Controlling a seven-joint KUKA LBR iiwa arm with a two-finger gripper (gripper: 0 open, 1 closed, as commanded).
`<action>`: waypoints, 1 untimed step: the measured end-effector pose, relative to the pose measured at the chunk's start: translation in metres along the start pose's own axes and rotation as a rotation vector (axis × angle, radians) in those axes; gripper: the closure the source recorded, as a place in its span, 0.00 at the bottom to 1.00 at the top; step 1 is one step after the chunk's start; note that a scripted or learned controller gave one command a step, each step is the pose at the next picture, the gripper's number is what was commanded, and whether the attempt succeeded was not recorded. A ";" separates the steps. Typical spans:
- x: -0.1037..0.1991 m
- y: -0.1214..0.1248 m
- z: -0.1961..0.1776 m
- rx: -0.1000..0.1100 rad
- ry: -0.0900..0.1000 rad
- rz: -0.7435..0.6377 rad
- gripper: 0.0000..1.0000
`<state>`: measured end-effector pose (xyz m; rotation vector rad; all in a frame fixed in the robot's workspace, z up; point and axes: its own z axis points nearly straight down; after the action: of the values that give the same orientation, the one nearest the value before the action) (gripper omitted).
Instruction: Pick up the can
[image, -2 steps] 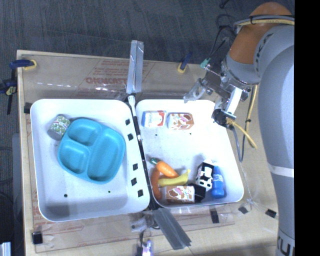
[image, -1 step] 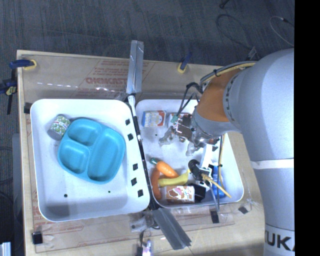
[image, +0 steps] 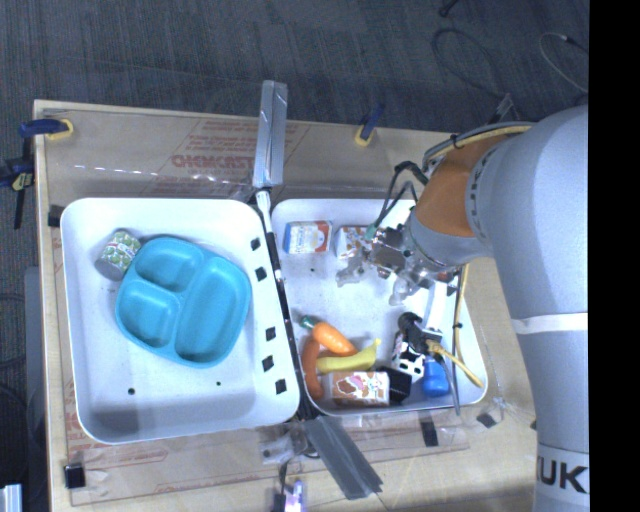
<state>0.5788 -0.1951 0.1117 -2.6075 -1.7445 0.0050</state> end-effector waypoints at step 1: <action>0.000 0.000 0.000 0.000 -0.001 0.000 0.00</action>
<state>0.5788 -0.1953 0.1117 -2.6081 -1.7447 0.0054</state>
